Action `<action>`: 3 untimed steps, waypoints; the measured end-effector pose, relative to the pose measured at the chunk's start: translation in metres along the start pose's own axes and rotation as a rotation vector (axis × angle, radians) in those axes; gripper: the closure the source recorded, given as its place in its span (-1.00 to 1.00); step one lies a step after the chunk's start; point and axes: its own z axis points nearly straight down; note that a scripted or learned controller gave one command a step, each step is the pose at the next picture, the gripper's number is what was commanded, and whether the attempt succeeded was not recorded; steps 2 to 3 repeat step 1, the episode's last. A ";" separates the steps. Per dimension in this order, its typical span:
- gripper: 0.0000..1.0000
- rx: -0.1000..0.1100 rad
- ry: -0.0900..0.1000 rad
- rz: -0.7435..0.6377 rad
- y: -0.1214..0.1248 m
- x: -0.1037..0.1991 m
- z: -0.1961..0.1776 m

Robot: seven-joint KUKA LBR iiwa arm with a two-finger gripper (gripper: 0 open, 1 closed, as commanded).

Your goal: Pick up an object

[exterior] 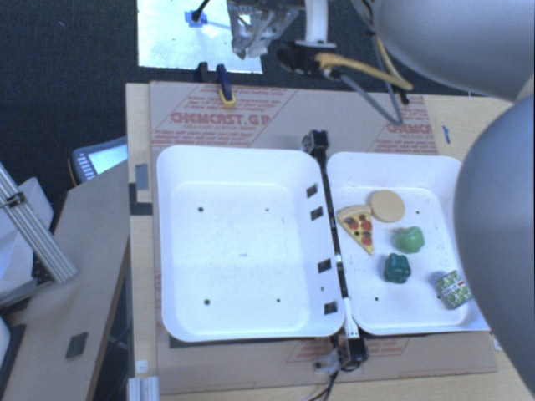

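Note:
The right bin (435,174) holds several small toys. A pizza slice (358,226) lies near its left wall, with a tan round biscuit (387,205) just behind it. To the right sit a light green lump (410,240) and a dark teal pepper-like piece (397,268). A green and white patterned block (452,289) lies at the right edge, partly under the arm. My gripper (251,42) hangs high at the top of the view, beyond the bins' far side, open with nothing between its fingers.
The left bin (171,224) sits beside the right one, with a black clip strip (328,241) joining them. The big grey arm (493,190) covers the right side. Clamps (224,86) and a cardboard sheet (217,115) lie behind the bins.

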 end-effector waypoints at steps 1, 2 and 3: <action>1.00 0.014 -0.002 -0.002 -0.087 0.001 -0.011; 1.00 0.014 -0.002 -0.002 -0.087 0.001 -0.011; 1.00 0.014 -0.002 -0.002 -0.087 0.001 -0.011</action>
